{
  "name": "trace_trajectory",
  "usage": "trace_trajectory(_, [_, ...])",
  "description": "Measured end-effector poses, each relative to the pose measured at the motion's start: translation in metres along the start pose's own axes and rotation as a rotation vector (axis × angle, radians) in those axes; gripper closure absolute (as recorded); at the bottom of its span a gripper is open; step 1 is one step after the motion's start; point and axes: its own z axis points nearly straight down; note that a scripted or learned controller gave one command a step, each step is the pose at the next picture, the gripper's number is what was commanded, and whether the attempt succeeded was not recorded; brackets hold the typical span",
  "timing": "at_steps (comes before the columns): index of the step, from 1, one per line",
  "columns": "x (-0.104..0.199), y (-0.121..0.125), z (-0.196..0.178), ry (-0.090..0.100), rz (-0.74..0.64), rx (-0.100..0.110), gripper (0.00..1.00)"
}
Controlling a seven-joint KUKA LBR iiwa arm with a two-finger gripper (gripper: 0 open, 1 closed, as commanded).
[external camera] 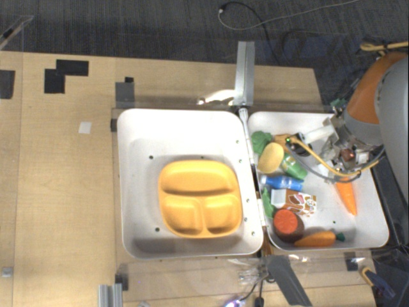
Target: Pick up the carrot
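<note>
Gripper (345, 153) is seen low over the right bin (381, 232), toward that bin's 3 o'clock side, half buried in cabling and wrist hardware. Whether it is wide, narrow or closed on anything cannot be told from this angle.

Carrot (347, 198) is noted directly at the gripper's 6 o'clock, just beside it or touching it at the broad end; which of the 2 cannot be told. It lies flat on the bin floor, taper pointing to 6 o'clock, apart from the other items.

A 2nd orange piece with a dark green end (315, 238) lies at the bin's 6 o'clock wall, possibly another carrot. A red round item (286, 222) sits just beside it, and a blue bottle (284, 183), a yellow lump (271, 157) and green pieces (261, 141) are crowded at the bin's 9 o'clock side.

The left bin (134, 171) carries 1 yellow divided tray (199, 197).

Handling, as judged: the carrot is probably a light, rigid toy with a smooth, slippery skin. The taper is likely to squirt out of a pinch, so a hold across the thick upper part is advised.
</note>
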Motion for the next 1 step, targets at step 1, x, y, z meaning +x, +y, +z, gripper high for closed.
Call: trace_trajectory(1, [0.0438, -0.0290, -0.0567, 0.000, -0.146, 0.000, 1.00])
